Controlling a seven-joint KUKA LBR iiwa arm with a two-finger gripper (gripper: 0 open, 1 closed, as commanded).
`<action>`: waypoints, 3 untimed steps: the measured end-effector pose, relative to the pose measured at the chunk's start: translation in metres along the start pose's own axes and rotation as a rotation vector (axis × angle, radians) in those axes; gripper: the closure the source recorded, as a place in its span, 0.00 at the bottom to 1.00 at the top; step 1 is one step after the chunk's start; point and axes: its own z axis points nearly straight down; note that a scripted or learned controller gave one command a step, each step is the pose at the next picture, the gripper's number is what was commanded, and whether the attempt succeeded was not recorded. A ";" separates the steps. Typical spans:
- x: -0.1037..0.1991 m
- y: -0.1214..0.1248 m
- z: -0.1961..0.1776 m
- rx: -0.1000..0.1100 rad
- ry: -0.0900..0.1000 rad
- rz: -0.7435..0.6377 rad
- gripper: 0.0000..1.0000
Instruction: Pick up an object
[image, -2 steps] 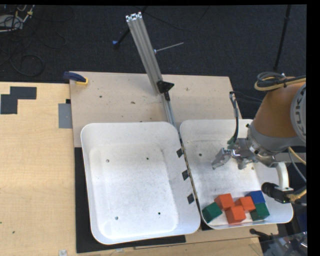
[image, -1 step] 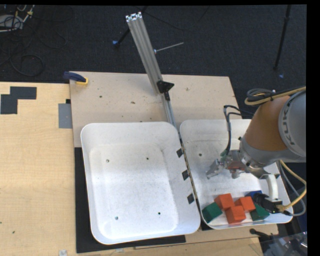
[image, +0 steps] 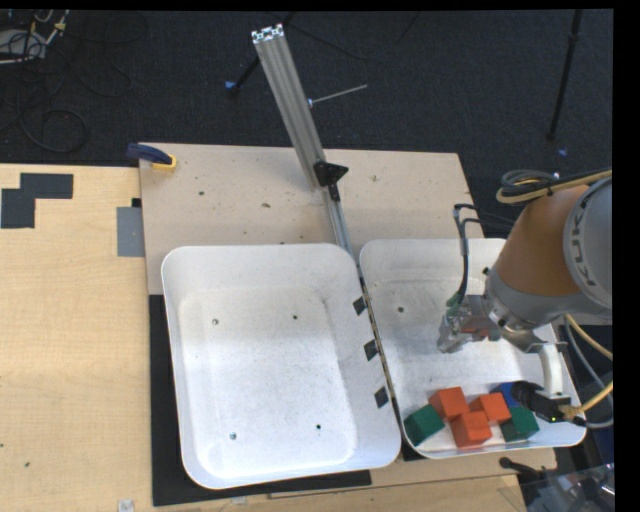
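The right bin (image: 415, 275) holds several small blocks bunched at its near edge: a green block (image: 424, 424), orange blocks (image: 450, 401) (image: 472, 428) (image: 493, 407), another green block (image: 519, 425) and a blue one (image: 513, 392) partly hidden. My gripper (image: 462, 330) hangs over the middle of the right bin, a little behind the blocks and apart from them. Nothing shows between its fingers. The grey arm with its orange band (image: 540, 250) comes in from the right and covers the bin's right side.
The left bin (image: 200, 275) lies beside the right one, with black clips (image: 370, 348) along the shared rim. A slanted aluminium bar (image: 295, 105) rises behind the bins. Cables (image: 530, 185) trail by the arm at the right.
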 end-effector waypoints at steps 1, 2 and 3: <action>0.000 0.005 -0.043 -0.006 -0.001 -0.011 1.00; -0.001 0.005 -0.075 -0.006 -0.001 -0.010 1.00; 0.049 -0.017 -0.081 -0.001 0.002 -0.013 1.00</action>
